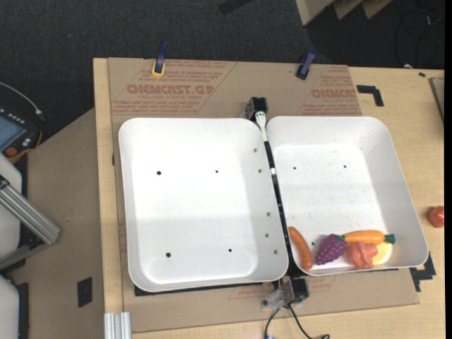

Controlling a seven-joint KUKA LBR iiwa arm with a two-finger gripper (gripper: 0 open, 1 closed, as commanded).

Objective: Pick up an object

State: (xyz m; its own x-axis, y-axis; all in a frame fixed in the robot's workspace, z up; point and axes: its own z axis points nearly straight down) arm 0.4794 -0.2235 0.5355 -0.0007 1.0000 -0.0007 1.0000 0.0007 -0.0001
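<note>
camera view: bench seen from above at a slant, two white bins side by side on a brown cardboard sheet (212, 83).
left bin (141, 210): bare white floor with a few small dark dots.
right bin (332, 161): all toys sit bunched along its near edge, far part bare.
hot dog (300, 248): orange-brown, against the near-left corner by the divider; long axis runs from far-left to near-right, nearly along the divider.
grapes (330, 248): purple bunch just right of the hot dog, touching or almost; tapers toward the near-left.
carrot (367, 236): orange, long axis roughly left-right along the near wall, green end pointing right.
red piece (359, 254): lies under/in front of the carrot, beside the grapes; shape unclear.
yellow piece (382, 254): pale, at the right end of the cluster, partly hidden by the carrot.
stray object (436, 217): small orange-red thing on the bench outside the right bin, well apart from the cluster.
clamps: blue-yellow clip (159, 63) and blue clip (306, 63) on the cardboard's far edge.
gripper: opening and hold can't be told from this frame.
</note>
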